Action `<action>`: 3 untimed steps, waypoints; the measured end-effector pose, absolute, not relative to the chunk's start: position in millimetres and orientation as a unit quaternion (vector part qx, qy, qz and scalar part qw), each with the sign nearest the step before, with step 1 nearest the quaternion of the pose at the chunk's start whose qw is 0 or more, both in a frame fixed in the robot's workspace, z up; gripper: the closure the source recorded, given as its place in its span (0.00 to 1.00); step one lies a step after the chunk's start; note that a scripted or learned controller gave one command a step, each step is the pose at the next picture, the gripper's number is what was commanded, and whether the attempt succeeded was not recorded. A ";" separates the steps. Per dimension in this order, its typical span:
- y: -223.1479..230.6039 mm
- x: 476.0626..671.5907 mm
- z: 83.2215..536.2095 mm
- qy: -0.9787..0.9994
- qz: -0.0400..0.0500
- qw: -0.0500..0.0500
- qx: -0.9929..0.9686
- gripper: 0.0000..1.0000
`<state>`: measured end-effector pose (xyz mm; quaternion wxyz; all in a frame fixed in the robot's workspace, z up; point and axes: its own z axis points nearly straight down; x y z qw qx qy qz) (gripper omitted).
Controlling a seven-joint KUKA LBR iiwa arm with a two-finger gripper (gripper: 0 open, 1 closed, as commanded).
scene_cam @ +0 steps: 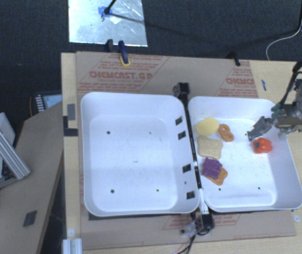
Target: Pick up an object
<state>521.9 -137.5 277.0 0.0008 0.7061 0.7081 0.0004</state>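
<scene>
The right bin (246,192) holds several toy foods. A red tomato-like piece (262,145) lies near its right side. Further left are a yellow lemon (208,126), an orange ring-shaped piece (226,133) and a tan bread slice (210,148). Below those, a purple piece (212,167) rests on an orange one (220,177). My gripper (257,130) reaches in from the right and hovers just above and slightly left of the red piece. Nothing is seen held in it.
The left bin (135,157) sits beside the right one, with a black divider strip (190,152) running between them. Both stand on a cardboard sheet (140,73). A metal frame (2,147) stands at the left edge, and cables (283,36) hang at the upper right.
</scene>
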 end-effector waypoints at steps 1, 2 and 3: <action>-137.5 522.8 288.2 0.709 0.001 0.002 0.705 1.00; -24.7 519.1 379.9 0.713 0.006 0.004 0.701 1.00; 48.9 486.9 374.3 0.712 0.002 0.000 0.703 1.00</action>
